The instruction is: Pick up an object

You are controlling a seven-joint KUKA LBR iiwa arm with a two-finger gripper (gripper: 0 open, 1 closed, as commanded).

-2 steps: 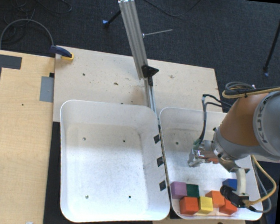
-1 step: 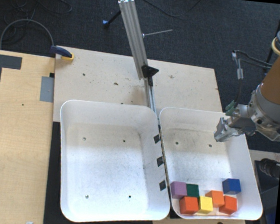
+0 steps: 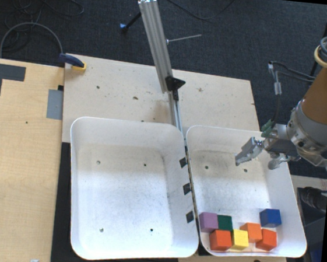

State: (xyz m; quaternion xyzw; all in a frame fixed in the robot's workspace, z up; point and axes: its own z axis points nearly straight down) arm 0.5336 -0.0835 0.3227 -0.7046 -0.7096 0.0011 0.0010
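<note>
From above, the grey two-finger gripper (image 3: 260, 155) hangs over the right white plastic bin (image 3: 296, 228), fingers spread apart with nothing between them. The small coloured cubes (image 3: 240, 232) sit clustered at the bin's near edge, well apart from the gripper, toward the viewer and slightly right.

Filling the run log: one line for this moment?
gripper: open, holding nothing | over right bin | blocks clustered at near edge | nothing picked
</note>
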